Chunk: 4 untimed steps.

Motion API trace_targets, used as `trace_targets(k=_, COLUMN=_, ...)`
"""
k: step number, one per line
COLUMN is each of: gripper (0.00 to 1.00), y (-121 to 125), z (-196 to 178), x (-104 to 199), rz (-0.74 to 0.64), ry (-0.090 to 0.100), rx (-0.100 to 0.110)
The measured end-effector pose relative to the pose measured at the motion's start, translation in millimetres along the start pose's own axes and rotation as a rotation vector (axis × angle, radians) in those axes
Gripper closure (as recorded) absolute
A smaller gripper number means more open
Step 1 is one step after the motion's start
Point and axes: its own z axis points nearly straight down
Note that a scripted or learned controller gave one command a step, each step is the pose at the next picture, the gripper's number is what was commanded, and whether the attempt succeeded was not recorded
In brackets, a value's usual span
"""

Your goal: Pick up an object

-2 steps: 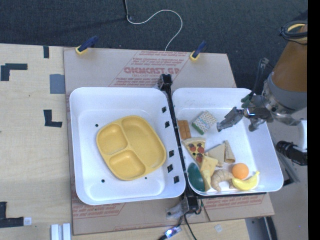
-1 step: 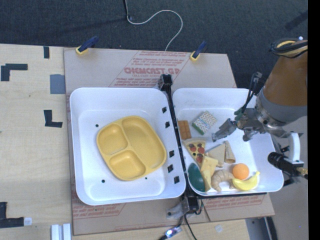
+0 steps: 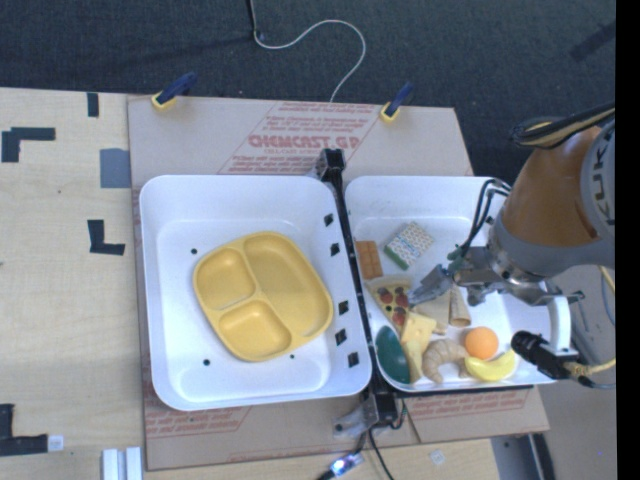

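Where bins (image 3: 160,268) pair: one tray (image 3: 262,294); one orange (image 3: 482,342)

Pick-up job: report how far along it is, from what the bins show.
Done: the arm has reached over the right bin, with the gripper low among the food items. In hand: nothing visibly lifted; the orange, banana and cheese wedge lie on the bin floor. Left: grasp one item and raise it. The yellow tray sits untouched in the left bin.
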Motion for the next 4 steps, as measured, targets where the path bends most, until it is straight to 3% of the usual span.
trace_targets(k=1, gripper=0.0, y=-4, z=62, x=7, rz=-0.001, ry=0.0, rx=-0.001)
trace_targets(k=2, gripper=0.0, y=-1, z=82, x=6, rz=0.001, ry=-0.004, rx=-0.018)
trace_targets(k=3, gripper=1.0, y=1, z=71, x=4, rz=0.002, ry=-0.01, rx=-0.027)
trace_targets(k=4, gripper=1.0, y=-7, z=24, x=0, rz=0.0, ry=-0.002, rx=-0.009)
